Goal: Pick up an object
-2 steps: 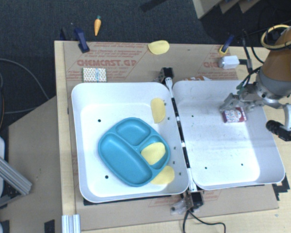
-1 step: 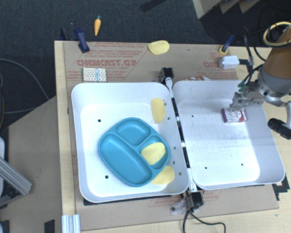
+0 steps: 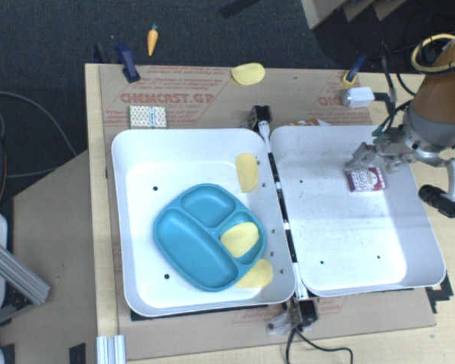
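In the right bin (image 3: 394, 268), upper right area, a small red-and-white packet (image 3: 364, 179) lies flat on the bin floor, and the hand (image 3: 381, 155) hangs just above its top edge. Fingers look spread fairly wide, nothing between them; can't tell if a tip touches the packet. Judging by looks: light, thin, soft foil or paper sachet, probably slick, and it will slide or crumple rather than resist. Flat on the floor means little edge to bite, so best bet is pinching across the short sides, pressing down to buckle it up. Left bin (image 3: 136, 226) holds a blue divided plate (image 3: 197, 241) with yellow pieces, bulkier and harder targets; one yellow slice (image 3: 247, 171) sits by the divider
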Motion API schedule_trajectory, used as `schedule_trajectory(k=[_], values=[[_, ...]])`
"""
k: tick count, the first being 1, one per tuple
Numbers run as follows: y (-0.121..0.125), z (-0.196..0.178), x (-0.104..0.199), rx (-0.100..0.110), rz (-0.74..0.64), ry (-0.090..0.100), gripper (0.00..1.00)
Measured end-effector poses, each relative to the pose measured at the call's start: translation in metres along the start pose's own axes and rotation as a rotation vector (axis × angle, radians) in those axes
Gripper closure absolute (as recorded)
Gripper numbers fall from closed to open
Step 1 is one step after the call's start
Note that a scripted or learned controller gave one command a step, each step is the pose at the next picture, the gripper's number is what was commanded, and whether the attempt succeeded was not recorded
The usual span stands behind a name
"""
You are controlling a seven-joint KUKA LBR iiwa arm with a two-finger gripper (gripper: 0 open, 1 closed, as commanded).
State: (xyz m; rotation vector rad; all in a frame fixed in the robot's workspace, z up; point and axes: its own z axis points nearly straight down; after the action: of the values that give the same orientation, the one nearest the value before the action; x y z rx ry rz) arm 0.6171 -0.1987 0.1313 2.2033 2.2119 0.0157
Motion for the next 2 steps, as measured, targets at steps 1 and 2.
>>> schedule_trajectory(k=[1,2], values=[[0.002,0.041,0.030,0.013,0.004,0.001,0.00],[0.001,-0.006,0.005,0.018,0.004,0.004,0.00]])
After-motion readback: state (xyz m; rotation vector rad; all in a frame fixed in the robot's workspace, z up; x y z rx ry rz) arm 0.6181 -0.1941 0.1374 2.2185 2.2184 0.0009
